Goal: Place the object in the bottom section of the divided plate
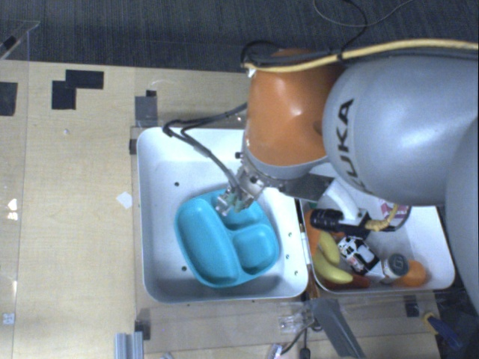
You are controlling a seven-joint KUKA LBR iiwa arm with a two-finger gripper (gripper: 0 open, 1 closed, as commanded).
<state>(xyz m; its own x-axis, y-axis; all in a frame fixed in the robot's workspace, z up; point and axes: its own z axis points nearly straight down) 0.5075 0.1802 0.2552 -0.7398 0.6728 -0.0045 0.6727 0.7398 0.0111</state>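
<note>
Gripper point(233, 199) sits over the blue divided plate point(224, 244) at its top edge, left bin point(153, 200). Jaws: can't tell, nothing seen held. Prob. placing step; next, reach bottom section.

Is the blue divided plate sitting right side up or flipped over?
Right side up. The blue divided plate lies in the left bin with its compartments' hollows facing upward.
</note>
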